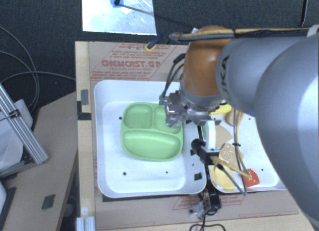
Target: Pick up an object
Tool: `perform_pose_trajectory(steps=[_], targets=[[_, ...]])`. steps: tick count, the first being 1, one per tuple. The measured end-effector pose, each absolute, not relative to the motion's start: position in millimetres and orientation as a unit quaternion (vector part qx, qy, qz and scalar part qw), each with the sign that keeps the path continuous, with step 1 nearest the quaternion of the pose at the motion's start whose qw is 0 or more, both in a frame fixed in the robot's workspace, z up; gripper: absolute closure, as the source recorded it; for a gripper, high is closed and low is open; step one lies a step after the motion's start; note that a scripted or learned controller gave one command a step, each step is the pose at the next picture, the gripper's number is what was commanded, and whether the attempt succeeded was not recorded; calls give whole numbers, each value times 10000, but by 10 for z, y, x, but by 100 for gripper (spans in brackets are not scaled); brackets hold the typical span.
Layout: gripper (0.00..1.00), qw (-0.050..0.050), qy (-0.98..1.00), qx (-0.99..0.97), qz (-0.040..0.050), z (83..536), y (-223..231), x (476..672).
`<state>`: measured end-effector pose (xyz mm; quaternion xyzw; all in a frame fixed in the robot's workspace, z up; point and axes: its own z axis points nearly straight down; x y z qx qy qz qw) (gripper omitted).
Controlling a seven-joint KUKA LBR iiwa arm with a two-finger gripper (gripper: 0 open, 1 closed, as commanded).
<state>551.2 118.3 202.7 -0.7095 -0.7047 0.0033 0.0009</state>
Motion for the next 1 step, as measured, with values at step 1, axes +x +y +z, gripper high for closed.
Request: perform_pose_trajectory(steps=[1], targets=[[100,26,-7096,-7046,14,1851,1578,4953]])
